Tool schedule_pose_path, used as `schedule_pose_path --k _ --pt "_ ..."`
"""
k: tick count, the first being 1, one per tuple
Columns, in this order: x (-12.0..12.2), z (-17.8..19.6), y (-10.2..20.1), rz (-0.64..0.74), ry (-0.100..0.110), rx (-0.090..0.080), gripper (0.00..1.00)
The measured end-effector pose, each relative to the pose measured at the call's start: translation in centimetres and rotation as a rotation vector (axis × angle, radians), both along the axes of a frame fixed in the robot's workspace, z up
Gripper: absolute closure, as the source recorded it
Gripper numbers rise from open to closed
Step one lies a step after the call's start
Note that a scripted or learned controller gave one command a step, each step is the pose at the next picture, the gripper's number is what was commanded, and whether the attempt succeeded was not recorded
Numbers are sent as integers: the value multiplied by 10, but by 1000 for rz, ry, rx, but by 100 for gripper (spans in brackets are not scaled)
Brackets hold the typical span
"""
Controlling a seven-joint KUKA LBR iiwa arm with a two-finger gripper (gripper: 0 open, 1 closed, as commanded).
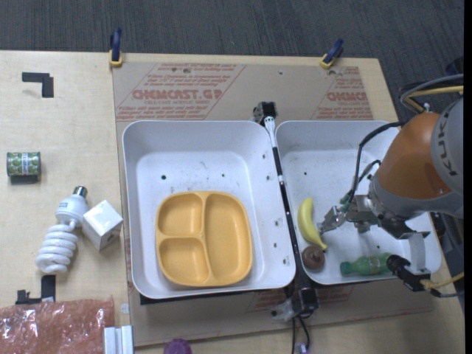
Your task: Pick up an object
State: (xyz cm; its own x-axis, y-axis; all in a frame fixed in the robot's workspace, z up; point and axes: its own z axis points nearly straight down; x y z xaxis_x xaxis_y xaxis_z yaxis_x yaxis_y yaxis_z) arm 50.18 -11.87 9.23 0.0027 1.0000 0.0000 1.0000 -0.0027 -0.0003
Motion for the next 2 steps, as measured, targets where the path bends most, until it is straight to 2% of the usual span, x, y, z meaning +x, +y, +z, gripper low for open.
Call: schedule_pose_path --k 1,2 --pt "2 10 -1 -2 -3 -1 100" --pt "78 9 -4 4 -1 -1 100"
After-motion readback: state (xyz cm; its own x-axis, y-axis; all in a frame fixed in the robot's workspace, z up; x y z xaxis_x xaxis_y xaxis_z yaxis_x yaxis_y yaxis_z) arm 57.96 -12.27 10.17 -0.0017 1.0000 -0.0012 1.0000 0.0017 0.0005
